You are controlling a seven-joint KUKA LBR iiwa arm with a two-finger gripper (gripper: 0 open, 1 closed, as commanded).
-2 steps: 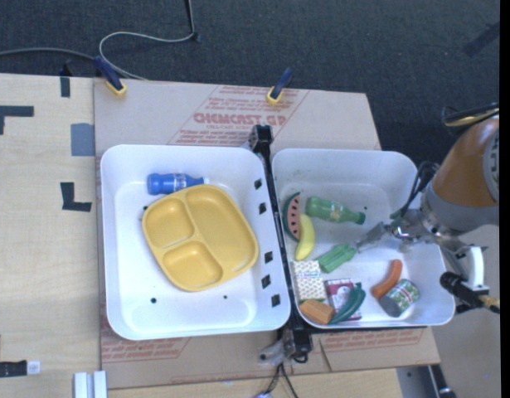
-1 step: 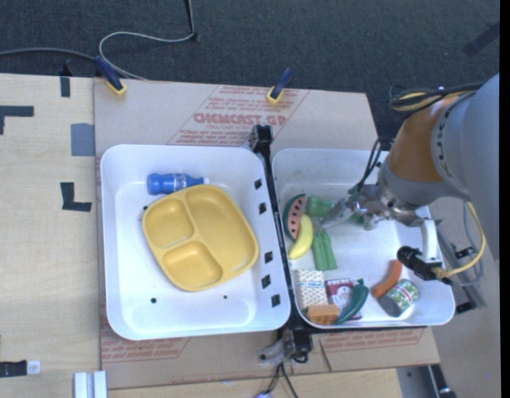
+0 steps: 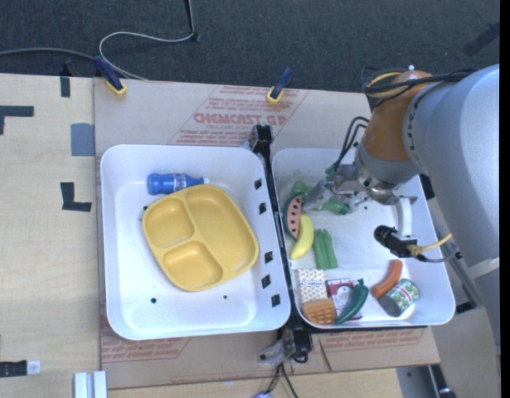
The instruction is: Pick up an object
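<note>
My gripper hangs low over the upper left of the right bin, under the orange wrist band. Just left of it lie a watermelon slice and a banana. A green item shows right under the gripper, partly hidden by it. Below lie green bean pods. Along the front of the bin sit a small carton, a waffle, a dark green pepper, a red sausage and a can.
The left bin holds a yellow divided plate and a blue bottle behind it. A black divider with clips runs between the bins. The grey arm covers the right bin's far right side.
</note>
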